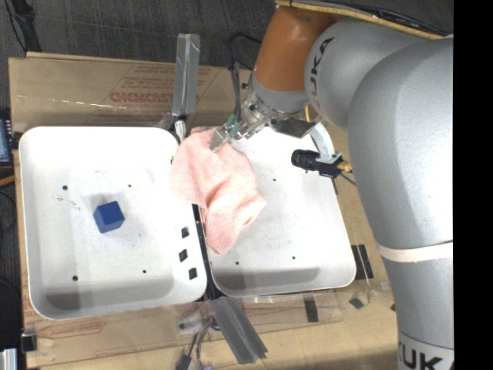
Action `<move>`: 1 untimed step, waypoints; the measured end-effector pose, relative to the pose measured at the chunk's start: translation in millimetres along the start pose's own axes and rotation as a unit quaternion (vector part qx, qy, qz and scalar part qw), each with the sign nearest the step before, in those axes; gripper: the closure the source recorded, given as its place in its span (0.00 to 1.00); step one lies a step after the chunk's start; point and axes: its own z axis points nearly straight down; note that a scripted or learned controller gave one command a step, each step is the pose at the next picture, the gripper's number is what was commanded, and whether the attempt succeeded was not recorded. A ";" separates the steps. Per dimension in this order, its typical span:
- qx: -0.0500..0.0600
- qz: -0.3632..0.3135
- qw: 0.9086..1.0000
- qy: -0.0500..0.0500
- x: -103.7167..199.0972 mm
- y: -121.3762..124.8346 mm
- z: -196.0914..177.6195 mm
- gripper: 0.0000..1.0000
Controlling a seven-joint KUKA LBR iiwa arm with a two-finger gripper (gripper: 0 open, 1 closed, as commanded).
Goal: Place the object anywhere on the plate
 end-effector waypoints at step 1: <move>0.000 -0.004 1.000 0.000 1.0 0.7 -39.6 1.00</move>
